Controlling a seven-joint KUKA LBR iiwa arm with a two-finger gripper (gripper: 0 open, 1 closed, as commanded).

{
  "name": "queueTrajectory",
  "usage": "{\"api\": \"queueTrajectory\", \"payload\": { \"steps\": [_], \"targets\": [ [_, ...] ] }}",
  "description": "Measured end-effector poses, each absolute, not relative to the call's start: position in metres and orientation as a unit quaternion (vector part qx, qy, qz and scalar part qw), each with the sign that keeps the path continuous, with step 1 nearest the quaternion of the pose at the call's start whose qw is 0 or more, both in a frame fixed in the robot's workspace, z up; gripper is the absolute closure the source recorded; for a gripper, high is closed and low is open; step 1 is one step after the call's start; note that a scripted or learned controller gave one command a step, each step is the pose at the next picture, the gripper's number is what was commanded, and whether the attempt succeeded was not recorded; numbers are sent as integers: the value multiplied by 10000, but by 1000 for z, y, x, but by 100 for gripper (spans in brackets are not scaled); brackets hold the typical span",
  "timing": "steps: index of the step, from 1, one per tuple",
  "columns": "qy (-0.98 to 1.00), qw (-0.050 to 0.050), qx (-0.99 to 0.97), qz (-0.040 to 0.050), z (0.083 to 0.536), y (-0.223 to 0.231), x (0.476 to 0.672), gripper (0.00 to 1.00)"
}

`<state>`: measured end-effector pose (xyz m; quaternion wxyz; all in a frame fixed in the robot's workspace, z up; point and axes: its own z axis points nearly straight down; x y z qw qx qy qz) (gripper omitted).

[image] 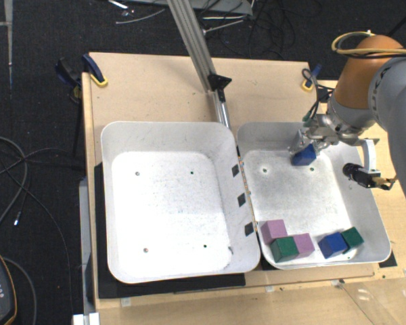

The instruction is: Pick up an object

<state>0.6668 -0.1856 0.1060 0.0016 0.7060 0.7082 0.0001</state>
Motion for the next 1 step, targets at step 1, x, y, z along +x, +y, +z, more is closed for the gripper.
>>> {"api": "queueTrajectory", "payload": {
  "steps": [1],
  "targets": [
    [7100,23,7042,22,99,-97,631,100]
  ]
}}
